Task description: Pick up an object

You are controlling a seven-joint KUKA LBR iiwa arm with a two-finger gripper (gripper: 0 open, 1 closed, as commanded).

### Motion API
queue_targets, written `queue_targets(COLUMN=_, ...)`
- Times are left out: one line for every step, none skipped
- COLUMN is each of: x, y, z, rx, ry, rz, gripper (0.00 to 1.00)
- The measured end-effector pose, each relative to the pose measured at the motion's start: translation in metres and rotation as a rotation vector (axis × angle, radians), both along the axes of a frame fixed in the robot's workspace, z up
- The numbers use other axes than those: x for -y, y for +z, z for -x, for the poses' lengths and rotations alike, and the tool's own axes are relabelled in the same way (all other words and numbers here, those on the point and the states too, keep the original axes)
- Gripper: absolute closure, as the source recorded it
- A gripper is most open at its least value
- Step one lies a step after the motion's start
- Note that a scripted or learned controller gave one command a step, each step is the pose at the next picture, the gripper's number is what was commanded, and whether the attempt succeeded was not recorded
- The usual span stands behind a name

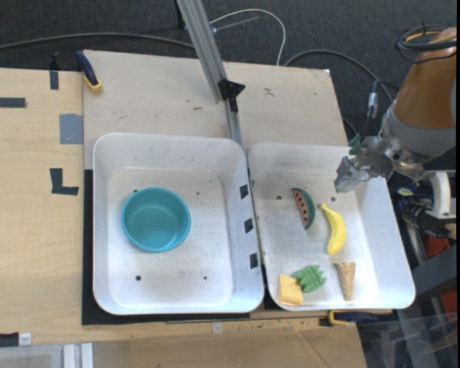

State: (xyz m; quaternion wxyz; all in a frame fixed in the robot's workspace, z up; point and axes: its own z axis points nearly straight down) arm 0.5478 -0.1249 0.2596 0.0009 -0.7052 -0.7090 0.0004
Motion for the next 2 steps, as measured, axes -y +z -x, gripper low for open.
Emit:
queue_targets(x=-0.053, y=0.004, z=-0.014, rx=0.001, ry=0.002, rz=-0.001, gripper=1.0)
queue_targets(x=-0.107, y=-0.013, z=-0.019, rx=-0.002, ry=0.001, rz=0.0, gripper=1.0)
